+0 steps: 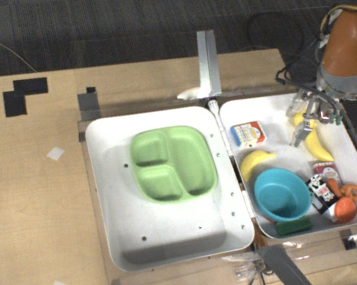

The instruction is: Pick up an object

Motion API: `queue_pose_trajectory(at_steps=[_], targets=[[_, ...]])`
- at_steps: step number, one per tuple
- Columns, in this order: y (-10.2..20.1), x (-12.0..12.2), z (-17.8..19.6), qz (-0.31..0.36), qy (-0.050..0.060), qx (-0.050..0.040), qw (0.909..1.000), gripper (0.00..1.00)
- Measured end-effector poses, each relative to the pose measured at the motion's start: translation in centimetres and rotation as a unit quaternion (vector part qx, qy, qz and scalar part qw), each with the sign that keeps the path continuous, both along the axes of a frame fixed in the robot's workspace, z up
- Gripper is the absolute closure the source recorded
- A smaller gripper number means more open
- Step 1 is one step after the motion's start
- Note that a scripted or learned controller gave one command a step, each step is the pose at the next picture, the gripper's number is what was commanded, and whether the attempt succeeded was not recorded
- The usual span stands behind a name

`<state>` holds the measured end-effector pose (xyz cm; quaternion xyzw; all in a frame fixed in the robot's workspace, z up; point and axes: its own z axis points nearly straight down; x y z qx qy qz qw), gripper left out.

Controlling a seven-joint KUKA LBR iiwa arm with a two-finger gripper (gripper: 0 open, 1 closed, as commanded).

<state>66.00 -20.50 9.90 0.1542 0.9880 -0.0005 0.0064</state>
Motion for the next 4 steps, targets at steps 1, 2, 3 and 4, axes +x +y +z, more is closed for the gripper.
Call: queue_pose_trajectory(at_steps=[1, 2, 3, 4], targets=[[0.1, -0.9, -1.1, -0.005, 0.001, 0.0003, 1.0, 0.0], [0.2, -0.4, 0.5, -0.002, -0.006, -0.0016, 1.0, 1.0], [-0.1, 0.7, 12.7, -0.01, -0.006, -0.0014, 0.9999, 1.0], [0.0, 0.4, 11.9, -0.01, 0.0, 0.0005, 0.9999, 0.0]])
